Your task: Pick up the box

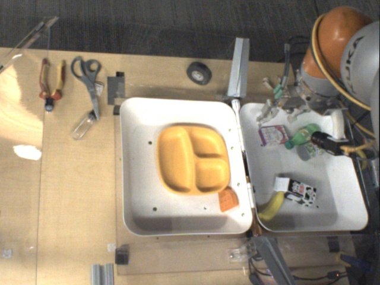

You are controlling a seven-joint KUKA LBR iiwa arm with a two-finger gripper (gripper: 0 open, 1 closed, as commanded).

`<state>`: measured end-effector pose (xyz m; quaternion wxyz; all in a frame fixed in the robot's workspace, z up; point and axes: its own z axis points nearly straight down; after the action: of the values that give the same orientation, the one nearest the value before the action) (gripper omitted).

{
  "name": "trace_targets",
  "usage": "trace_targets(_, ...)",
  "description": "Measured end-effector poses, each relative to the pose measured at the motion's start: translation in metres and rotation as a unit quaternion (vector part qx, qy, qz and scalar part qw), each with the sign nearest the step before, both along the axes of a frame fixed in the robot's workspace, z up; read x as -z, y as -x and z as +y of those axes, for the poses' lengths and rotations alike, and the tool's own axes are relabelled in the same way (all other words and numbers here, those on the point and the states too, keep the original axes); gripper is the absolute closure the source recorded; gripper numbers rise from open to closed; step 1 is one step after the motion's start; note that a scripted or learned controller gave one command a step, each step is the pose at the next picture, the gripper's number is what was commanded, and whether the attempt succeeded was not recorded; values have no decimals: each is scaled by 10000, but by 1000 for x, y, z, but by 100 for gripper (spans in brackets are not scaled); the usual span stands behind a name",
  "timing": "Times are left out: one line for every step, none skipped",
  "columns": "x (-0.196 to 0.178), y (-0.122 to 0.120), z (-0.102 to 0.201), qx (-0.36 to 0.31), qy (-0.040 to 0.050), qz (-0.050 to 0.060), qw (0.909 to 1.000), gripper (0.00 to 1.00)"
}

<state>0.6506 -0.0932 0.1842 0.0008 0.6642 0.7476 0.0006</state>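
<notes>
1. Yellow tray (193, 159) sits in the left bin (136, 159); an orange piece (228, 201) touches its lower right corner.
2. Box (272, 135), right of the tray, lies beside a green object (301, 136); a banana (272, 206) and a card (300, 191) lie below.
3. Gripper (279, 103) hovers just above the box, fingers apart.

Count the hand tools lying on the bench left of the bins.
2: red-handled pliers near the far left edge, and grey scissors just right of them, beside the left bin.

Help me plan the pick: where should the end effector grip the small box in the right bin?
Grip the box across its short sides, probably coming straight down. It lies flat and slanted, with the banana close to its left end, so the long edges look freer.
</notes>
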Motion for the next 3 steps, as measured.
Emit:
trace_targets(80, -6, -19, -62, 13, -95, 9999, 0)
trace_targets(66, -9, -19, -71, 23, -140, 9999, 100)
trace_targets(42, 23, -31, -703, 4, -22, 9975, 100)
